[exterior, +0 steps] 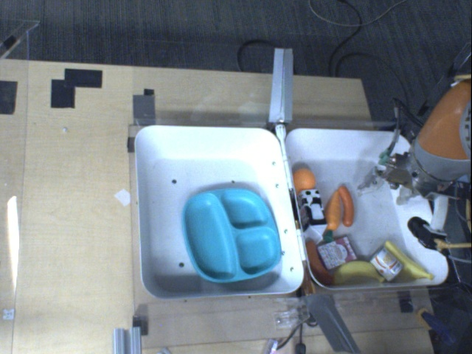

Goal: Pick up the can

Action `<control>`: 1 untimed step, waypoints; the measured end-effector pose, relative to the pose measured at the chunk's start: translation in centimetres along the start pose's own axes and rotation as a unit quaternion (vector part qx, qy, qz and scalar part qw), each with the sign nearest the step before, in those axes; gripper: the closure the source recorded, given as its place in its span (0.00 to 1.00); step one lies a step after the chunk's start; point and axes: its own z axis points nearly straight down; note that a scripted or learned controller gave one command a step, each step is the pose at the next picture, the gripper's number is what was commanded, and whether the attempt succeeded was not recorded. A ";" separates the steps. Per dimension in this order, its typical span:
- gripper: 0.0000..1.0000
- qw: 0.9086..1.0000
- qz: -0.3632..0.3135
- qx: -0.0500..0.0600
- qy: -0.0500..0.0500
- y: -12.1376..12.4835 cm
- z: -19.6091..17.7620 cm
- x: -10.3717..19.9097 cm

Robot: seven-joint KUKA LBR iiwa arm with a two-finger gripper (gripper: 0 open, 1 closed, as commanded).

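The can (pixel 385 262) is small, with a pale label and a silvery end. It lies tipped on its side near the front right corner of the right bin (pixel 346 150), resting against a yellow banana (pixel 358 272). My gripper (pixel 386 172) hangs over the right side of that bin, toward the back. It is well behind the can and does not touch it. Nothing is visibly held in it.
The right bin also holds an orange (pixel 304 178), a carrot (pixel 341 206), a black-and-white item (pixel 313 203) and a dark red packet (pixel 336 252). A blue divided plate (pixel 232 234) lies in the left bin (pixel 169 161). A metal divider (pixel 281 87) stands between the bins at the back.
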 end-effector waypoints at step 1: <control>0.00 1.000 -0.029 0.007 -0.002 8.1 0.6 1.4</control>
